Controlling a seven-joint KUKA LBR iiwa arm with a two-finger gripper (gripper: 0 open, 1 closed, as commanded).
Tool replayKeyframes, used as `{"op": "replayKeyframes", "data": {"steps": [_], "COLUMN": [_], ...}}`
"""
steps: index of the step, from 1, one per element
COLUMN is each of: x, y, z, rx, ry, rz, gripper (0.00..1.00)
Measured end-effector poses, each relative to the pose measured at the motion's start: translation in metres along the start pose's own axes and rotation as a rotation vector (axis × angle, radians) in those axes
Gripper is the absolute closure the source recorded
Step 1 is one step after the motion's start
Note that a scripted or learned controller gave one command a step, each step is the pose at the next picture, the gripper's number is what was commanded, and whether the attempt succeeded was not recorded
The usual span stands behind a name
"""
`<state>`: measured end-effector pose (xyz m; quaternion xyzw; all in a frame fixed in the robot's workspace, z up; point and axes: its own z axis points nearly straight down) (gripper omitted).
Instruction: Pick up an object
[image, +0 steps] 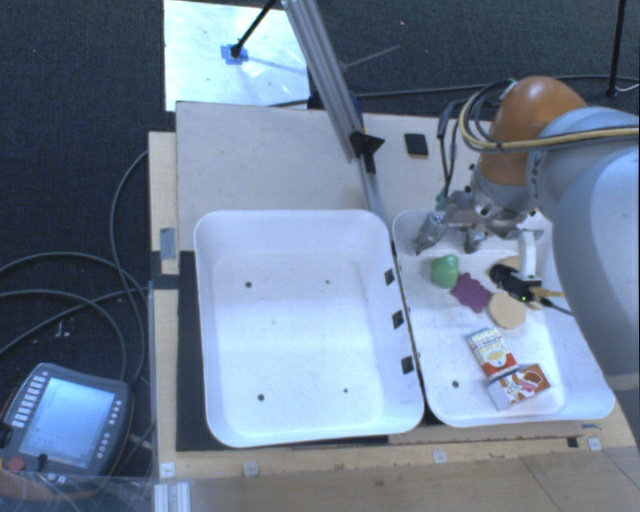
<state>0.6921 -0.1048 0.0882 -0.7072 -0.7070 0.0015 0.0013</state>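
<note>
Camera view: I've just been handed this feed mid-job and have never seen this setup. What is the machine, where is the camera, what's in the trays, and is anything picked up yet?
The picture comes from one camera fixed above the bench, looking down at a slant. The grey machine with the orange band on the right is a robot arm; its pincer hangs over the far end of the right bin. That bin holds a green object, a purple piece, a tan round piece and two small printed boxes. The left bin sits beside it. Nothing is seen between the pincer's fingers, so nothing looks picked up. On the floor at lower left lies a control pad.
</note>
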Motion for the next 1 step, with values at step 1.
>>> {"op": "replayKeyframes", "data": {"steps": [1], "x": [-0.0026], "y": [0.0007], "z": [-0.0130], "rx": [-0.004], "ry": [-0.003], "rz": [0.002], "gripper": [1.00]}}
